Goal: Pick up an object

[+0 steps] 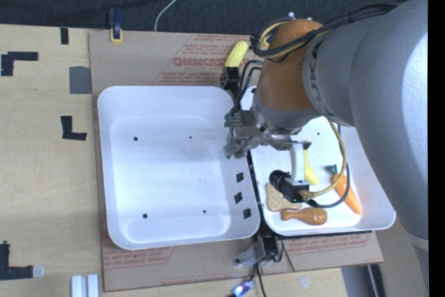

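Task stage: early, as judged from the layout. Nothing lifted and nothing seen in the grip; pick not yet made, with approach, closure and lift all left to do.

Contents, largest to smallest:

One grey KUKA arm with an orange band above the wrist (368,59), reaching in from the right and covering the far part of the right-hand bin.

One pale wooden worktop (42,149), carrying one brown printed cardboard sheet (174,59).

Two shallow white plastic bins: left bin (104,101), floor bare but for a few dark dots; right bin (375,215), holding every visible candidate for the pick.

One end effector (236,135), poised over the wall where the two bins meet; released or clenched, cannot tell from this view.

One brown club-shaped piece resembling a toy drumstick (306,217), at the near edge of the right bin.

One orange tapered piece resembling a toy carrot (350,197), near that bin's right wall.

One pale tan flat piece (276,202), touching or just beside the brown one; cannot tell which.

One yellow stubby piece (310,175), partly hidden.

One small teal scrap (332,168), too small to identify.

Five loose things counted, all to the right of the end effector and none beneath it.
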{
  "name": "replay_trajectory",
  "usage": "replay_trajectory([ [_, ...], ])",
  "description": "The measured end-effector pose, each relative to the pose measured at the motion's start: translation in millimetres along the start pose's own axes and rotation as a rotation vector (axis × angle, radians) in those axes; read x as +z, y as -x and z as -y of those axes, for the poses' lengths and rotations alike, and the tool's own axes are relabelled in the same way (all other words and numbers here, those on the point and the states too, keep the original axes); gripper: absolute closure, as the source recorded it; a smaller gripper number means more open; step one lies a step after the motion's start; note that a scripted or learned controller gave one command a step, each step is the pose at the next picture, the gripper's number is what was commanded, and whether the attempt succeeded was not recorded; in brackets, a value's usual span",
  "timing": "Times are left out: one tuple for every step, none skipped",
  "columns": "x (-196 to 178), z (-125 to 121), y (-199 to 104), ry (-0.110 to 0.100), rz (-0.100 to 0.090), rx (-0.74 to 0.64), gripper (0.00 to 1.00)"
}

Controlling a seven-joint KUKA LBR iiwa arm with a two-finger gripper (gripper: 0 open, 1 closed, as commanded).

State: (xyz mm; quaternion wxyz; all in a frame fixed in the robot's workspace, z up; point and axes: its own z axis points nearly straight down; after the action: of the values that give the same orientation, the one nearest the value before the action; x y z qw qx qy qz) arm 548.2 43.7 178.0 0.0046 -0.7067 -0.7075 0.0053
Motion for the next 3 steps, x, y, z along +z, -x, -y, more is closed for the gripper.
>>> replay_trajectory([
  [-17.8, 41.6, 83.4, 0.009, 0.002, 0.010, 1.00],
  [-37.4, 67.2, 186.4, 0.014, 0.004, 0.012, 1.00],
  [-134.8, 9.3, 40.4, 0.026, -0.005, -0.018, 1.00],
])
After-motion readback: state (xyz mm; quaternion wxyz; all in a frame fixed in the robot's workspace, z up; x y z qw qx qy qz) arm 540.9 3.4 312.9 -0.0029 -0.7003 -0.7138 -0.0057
